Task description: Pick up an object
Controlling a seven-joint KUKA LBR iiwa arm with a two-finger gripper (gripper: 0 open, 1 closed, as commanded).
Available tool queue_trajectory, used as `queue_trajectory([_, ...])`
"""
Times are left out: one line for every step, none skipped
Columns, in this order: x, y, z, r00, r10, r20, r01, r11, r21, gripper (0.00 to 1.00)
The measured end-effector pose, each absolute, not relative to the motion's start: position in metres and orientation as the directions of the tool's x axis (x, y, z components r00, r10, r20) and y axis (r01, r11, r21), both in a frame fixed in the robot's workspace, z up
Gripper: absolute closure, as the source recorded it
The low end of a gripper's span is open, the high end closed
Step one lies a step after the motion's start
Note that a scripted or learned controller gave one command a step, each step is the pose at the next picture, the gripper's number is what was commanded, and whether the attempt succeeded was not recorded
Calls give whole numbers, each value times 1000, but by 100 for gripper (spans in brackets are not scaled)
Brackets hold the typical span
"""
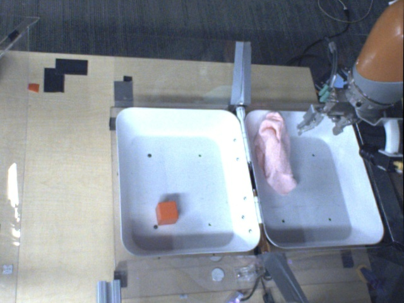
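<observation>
On the pale wooden tabletop (63, 188) backed by dark carpet, the gripper (323, 120) hangs with jaws released above the right bin (353, 188), near the pink cloth (275, 151) lying along its left wall.

- Pale wood-look desk (63, 188), smooth, with a faint sheen near its left edge.
- Two white bins, left bin (189, 131) and right bin (341, 188): smooth moulded plastic by the look, matt, softly shaded toward the near walls.
- Soft pink cloth (274, 151), limp and slightly fuzzy, along the right bin's left wall.
- Small orange block (167, 213), matt, foam-like or plastic, near the left bin's near-left corner.
- Grey metal bar (241, 74), brushed and dull, at the desk's far edge between the bins.
- Glossy orange shell on the arm (382, 49); claw (323, 120) of bare grey metal.
- Dark ribbed carpet-like floor (158, 11) beyond the desk.
</observation>
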State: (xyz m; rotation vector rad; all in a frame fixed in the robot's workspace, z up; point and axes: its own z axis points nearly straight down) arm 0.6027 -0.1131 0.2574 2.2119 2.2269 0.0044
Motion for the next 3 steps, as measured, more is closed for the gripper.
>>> queue_trajectory([628,-106,111,-226,974,-1,974,226,5,0])
queue_trajectory([640,-96,105,-370,929,-5,929,370,9,0])
queue_trajectory([618,-93,94,-454,891,-12,891,454,21,0])
